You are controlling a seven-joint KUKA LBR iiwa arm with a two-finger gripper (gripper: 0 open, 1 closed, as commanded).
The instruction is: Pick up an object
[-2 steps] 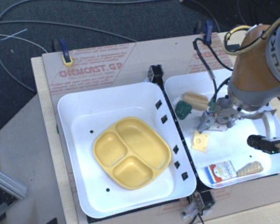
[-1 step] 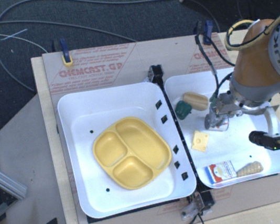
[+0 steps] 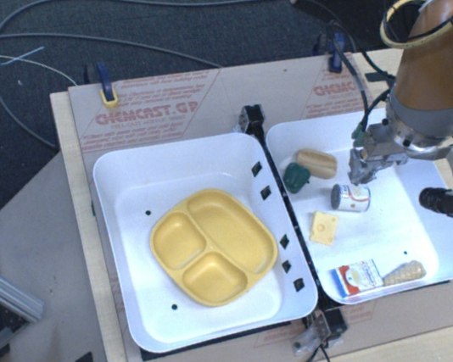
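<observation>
Your pincer [image 3: 358, 178] hung right of frame centre, just above the small can [image 3: 350, 197]; its grip you couldn't tell.

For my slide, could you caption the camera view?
End effector above small can in right bin; yellow tray in left bin.

High slanted overhead (both bins [image 3: 197, 159])

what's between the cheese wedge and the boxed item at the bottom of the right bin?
Nothing: in the camera view, bare white bin floor separates the yellow cheese wedge from the small box.
</observation>
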